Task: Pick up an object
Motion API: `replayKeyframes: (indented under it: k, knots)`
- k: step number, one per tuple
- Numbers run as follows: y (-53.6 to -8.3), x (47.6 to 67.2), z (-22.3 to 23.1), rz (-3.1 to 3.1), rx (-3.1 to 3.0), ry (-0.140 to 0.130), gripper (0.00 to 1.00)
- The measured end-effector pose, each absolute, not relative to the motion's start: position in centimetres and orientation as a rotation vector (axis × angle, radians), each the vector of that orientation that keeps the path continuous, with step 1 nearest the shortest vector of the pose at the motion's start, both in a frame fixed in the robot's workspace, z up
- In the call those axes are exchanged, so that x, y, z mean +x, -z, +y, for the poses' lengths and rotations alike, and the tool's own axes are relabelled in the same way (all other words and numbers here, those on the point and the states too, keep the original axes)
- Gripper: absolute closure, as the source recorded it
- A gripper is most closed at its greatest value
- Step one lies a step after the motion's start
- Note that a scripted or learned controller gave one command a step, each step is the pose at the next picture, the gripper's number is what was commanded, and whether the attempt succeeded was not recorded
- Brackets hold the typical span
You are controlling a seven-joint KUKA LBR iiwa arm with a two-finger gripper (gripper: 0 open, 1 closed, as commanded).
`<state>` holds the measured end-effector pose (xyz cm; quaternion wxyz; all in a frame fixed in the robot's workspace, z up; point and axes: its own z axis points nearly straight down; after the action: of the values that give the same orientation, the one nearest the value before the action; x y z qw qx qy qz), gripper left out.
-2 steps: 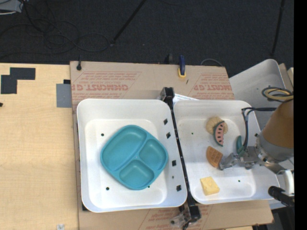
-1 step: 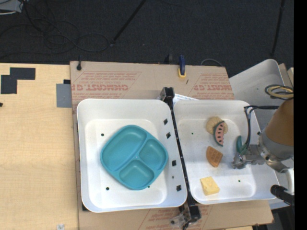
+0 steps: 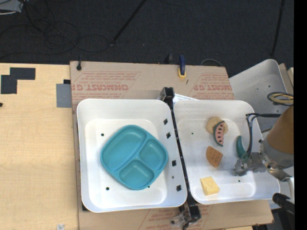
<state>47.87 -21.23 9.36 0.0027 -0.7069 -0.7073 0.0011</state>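
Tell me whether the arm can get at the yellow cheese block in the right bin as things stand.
Probably yes. The yellow cheese block lies alone near the front of the right bin, with nothing on top of it. The tool sits low just to its right, and the orange wedge lies apart from it.

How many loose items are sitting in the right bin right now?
4, maybe more hidden under the arm: a watermelon slice toward the back, an orange-brown chunk mid-bin, a yellow block at the front, and a teal piece beside the gripper.

Grey arm (image 3: 282, 158), orange band (image 3: 287, 131), metal pincer (image 3: 241, 168)
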Motion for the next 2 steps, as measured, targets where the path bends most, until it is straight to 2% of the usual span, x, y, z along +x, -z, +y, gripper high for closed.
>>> replayKeyframes:
  k: [1, 2]
  knots:
    - [-12.9, 49.9, -21.4, -2.223, -2.221, 0.001, 1.00]
    - [-12.1, 47.4, -21.3, -2.218, -2.218, -0.003, 1.00]
